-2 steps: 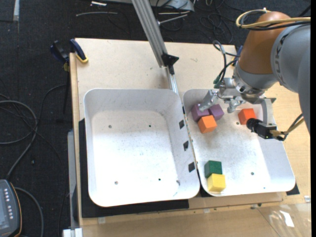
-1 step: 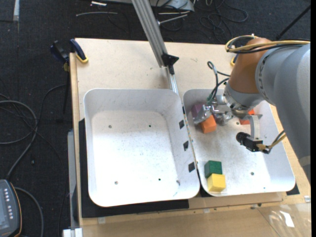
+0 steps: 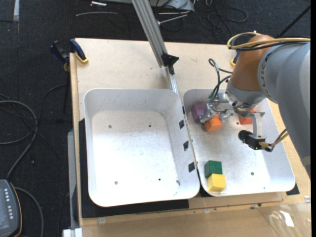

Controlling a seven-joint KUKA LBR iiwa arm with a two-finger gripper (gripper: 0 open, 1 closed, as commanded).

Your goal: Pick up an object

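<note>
My gripper [image 3: 217,113] is low in the back left part of the right bin [image 3: 276,174], under the grey arm with its orange band. An orange block [image 3: 213,124] lies right at the gripper's tip, touching or very close to it. I cannot tell whether the block is held. A purple object [image 3: 198,111] lies just left of the block, against the bin's left wall. A green block [image 3: 213,168] and a yellow block [image 3: 216,182] sit together near the front of the right bin. A small red-orange piece [image 3: 245,119] peeks out beneath the wrist.
The left bin [image 3: 98,147] lies beside the right one and shares a divider with black clips [image 3: 186,144]. A slanted aluminium rail [image 3: 150,26] runs from the back down to the bins. A black cable plug [image 3: 253,140] hangs from the wrist over the right bin.
</note>
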